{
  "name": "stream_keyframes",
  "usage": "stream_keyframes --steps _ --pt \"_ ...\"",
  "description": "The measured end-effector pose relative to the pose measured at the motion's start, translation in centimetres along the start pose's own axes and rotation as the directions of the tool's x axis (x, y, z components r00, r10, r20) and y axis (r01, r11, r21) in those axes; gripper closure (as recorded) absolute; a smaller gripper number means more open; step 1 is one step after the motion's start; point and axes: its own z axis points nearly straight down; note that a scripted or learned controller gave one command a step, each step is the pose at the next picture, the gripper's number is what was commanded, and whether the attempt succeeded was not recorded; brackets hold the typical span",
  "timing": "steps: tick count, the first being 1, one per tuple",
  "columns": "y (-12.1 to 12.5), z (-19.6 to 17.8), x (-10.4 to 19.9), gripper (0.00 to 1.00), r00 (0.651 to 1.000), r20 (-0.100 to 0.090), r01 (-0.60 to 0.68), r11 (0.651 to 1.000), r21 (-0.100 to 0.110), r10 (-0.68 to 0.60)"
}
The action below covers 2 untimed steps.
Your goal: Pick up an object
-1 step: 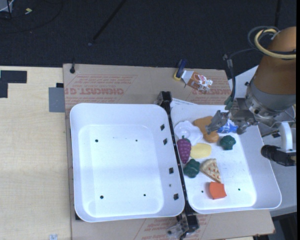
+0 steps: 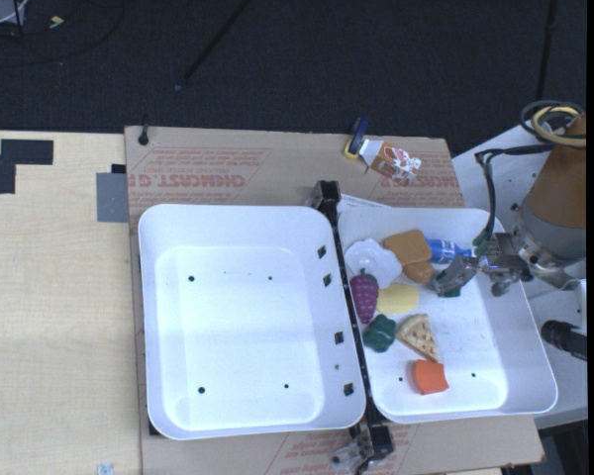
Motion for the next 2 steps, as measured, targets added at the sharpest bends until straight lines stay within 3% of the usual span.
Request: stream_keyframes --steps 1,2 --pt "1.3 12.1 -4.8 0.00 1.000 0.001 0.004 1.000 -0.004 -0.004" --pt "-4.4 11.6 0.1 0.00 1.000 -0.005 0.002 1.000 0.000 -0.002"
